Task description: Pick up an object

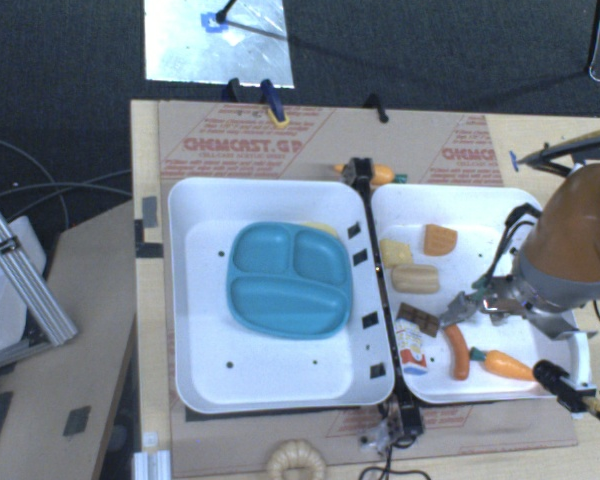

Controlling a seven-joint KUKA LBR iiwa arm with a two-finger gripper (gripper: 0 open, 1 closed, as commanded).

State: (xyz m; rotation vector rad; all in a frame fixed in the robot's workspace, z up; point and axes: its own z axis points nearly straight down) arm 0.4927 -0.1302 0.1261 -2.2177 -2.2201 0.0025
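Sausage [458, 351] — the nearest candidate — is seen in the right bin [480, 196], lying just beside a toy carrot [507, 366] near the front wall. A miss could be caused by that crowding: the carrot might be nudged or caught instead, and a round, smooth piece could be squeezed out sideways. The gripper [458, 308] is held low over the bin, just above the sausage, reaching leftward from the grey and orange arm [578, 243] at the right. Whether the fingers are spread or pressed together cannot be told — nothing is seen between them. A blue divided plate [288, 278] sits in the left bin [195, 268].
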